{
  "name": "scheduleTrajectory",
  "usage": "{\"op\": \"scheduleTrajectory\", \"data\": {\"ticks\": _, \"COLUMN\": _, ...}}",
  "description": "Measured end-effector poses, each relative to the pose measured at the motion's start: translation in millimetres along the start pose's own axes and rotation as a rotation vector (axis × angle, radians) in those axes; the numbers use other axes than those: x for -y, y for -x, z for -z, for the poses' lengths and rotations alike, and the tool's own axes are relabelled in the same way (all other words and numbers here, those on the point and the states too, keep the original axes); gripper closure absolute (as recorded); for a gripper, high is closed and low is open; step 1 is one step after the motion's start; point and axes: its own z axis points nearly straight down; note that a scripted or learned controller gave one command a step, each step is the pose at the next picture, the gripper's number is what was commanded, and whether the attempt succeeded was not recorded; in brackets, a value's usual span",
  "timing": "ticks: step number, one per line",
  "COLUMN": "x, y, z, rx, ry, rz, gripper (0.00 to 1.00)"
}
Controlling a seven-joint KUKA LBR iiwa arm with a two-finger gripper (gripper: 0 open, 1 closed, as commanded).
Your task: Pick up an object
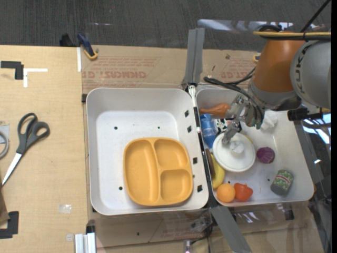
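Observation:
My gripper (230,135) hangs low over the right bin (300,157), at the upper left edge of a white round bowl (235,153). I cannot tell whether it touches the bowl. Close by to its left lie a blue bottle (207,127) and an orange carrot-like piece (216,109). A purple ball (266,155), a green can (282,182), an orange (226,193), a red pepper (243,192) and a banana (216,174) also lie in this bin. A white crumpled thing (269,120) sits under the wrist.
The left bin (105,141) holds a yellow divided plate (158,171). Scissors (25,136) lie on the bench at far left. The two bins' inner walls (197,141) run just left of the gripper.

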Motion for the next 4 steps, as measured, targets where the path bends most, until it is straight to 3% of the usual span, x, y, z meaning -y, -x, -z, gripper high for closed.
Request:
{"op": "scheduleTrajectory", "data": {"ticks": 2, "x": -4.3, "y": 3.5, "z": -3.6, "rx": -0.017, "ry": -0.011, "rz": -0.254, "gripper": 0.0}}
{"op": "scheduleTrajectory", "data": {"ticks": 3, "x": 45.4, "y": 33.6, "z": 42.4, "rx": -0.002, "ry": -0.002, "rz": -0.448, "gripper": 0.0}}
{"op": "scheduleTrajectory", "data": {"ticks": 4, "x": -10.4, "y": 21.8, "z": 0.6, "rx": 0.012, "ry": 0.008, "rz": -0.79, "gripper": 0.0}}
